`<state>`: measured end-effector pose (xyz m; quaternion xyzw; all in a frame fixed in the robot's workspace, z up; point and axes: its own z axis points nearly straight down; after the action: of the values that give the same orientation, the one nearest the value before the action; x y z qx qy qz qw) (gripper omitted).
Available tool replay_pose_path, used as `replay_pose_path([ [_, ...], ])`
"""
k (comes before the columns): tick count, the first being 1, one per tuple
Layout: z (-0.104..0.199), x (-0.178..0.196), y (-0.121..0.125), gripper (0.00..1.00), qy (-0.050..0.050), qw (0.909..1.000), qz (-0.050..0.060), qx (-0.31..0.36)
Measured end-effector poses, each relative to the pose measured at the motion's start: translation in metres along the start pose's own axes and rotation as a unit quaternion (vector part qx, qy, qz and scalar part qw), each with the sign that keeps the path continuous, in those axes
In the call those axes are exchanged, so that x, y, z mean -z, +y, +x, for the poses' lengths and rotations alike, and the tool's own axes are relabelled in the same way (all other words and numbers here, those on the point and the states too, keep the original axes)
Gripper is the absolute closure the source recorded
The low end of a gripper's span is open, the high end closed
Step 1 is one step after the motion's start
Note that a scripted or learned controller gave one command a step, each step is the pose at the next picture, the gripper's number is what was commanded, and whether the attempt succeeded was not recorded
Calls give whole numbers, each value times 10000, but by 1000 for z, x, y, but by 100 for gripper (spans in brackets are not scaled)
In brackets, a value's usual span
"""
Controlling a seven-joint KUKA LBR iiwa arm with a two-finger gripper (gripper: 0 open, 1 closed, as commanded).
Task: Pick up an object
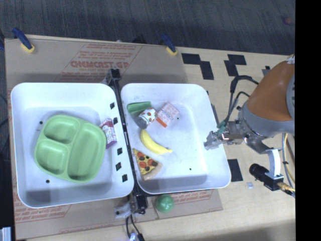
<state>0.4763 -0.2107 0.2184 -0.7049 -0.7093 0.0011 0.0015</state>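
While the two-finger gripper [213, 140] hovers at the right white bin's [200, 92] right rim, its jaw state is unclear; a yellow plastic banana [153, 142] lies inside.

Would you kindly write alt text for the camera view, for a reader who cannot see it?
A grey arm's gripper hovers at the right bin's right rim, holding nothing. That bin holds a banana, pizza slice and small packets; the left bin holds a green divided plate.

Setting is a robotics test lab. Evidence: a cardboard-covered bench [100, 59] secured by blue clamps [22, 39], black marker patches [200, 64] printed on its surface, two white bins [65, 197] joined side by side, dark carpet [150, 9] beyond.
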Motion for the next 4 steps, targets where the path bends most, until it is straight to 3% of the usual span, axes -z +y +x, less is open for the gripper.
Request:
replay_pose_path([
  [1, 30, 21, 1, 100, -4, 10000, -19, 3],
  [2, -1, -15, 0, 100, -5, 10000, -1, 2],
  [4, -1, -8, 1, 100, -14, 10000, -16, 1],
])
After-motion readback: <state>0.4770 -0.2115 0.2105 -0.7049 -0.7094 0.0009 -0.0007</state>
